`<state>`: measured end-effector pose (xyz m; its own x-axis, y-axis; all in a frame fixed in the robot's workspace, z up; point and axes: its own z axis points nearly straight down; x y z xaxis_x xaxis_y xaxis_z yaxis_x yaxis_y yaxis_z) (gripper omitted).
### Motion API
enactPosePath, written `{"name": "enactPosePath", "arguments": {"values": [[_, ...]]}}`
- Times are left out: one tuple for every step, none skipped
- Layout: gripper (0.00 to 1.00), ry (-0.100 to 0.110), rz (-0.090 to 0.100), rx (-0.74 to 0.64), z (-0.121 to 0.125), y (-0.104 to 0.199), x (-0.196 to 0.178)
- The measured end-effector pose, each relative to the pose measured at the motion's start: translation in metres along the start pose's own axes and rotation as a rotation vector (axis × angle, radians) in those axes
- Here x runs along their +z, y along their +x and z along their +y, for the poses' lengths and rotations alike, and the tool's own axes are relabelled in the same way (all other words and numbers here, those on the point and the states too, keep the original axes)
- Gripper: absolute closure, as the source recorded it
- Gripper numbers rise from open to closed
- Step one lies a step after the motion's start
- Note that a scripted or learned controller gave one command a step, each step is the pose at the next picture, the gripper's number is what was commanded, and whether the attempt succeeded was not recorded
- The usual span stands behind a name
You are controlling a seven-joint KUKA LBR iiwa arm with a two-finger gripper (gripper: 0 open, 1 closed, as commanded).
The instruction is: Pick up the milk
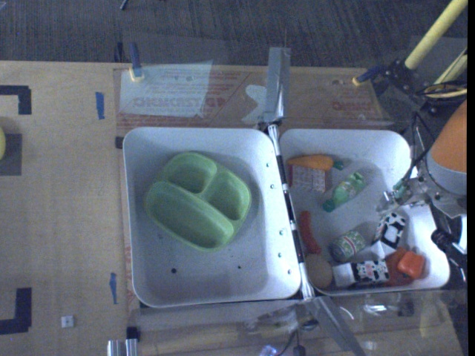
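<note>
Two cow-spotted packs sit in the right bin (pixel 371 141), so there's a choice to make. The one I'd call the milk (pixel 391 228) is a small black-and-white carton lying just under the jaws, on the near side, close to the bin's right wall. The other is a spotted bottle (pixel 361 272) lying on its side further out towards the front rim, next to an orange block (pixel 410 263).

It looks like a toy carton, so I'd judge it light and stiff enough to take a pinch. The printed skin may be slick, though, and a hard squeeze on an edge could send it skidding. The best hold is probably across its two flat faces at mid-body, away from the folded top.

The arm (pixel 451 148) comes in from the right, and the jaws hang low over the bin, right above the carton. The wrist metalwork is a blur, so I can't tell how far they're open or whether they're touching the carton. Nothing shows between them, so I'm calling no hold on the milk.

A can (pixel 349 243) lies just beyond the milk, away from the arm, so there's not much room on that side.
</note>
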<state>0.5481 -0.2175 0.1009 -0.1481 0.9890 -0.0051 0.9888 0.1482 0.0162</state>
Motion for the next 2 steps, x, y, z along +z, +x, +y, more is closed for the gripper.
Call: {"name": "enactPosePath", "arguments": {"values": [[0.0,0.002,0.008,-0.003,0.001,0.004,0.001],[0.0,-0.001,0.001,-0.021,-0.05,0.017,0.009]]}}
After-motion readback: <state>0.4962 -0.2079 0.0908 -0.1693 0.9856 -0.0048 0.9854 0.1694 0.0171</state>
